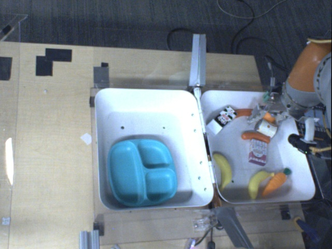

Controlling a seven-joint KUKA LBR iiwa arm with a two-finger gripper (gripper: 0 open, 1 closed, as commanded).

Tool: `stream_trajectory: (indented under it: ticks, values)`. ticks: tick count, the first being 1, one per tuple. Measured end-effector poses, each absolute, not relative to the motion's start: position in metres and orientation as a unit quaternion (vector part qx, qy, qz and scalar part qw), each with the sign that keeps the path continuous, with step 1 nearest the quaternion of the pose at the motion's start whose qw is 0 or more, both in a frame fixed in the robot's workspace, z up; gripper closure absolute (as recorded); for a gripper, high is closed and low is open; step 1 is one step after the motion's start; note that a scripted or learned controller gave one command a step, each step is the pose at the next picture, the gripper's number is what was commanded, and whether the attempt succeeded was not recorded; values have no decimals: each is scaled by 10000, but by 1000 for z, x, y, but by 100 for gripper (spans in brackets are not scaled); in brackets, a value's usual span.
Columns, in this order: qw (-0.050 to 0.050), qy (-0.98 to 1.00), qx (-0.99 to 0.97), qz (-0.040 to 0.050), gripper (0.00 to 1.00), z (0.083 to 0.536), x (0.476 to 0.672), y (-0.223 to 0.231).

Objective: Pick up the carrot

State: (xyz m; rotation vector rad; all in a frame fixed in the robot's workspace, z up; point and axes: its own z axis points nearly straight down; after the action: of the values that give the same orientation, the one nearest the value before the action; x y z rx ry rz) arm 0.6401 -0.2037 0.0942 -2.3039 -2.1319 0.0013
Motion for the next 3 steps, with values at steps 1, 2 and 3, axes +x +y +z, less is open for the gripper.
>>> stream_trajectory:
  ticks: [1, 2, 3]
  values:
    - [16, -6817, -7316, 13, 100, 102, 641, -202]
    - [246, -6396, -7681, 188, 100, 84, 657, -206]
    - [23, -6446, -7645, -11, 0, 84, 670, -197]
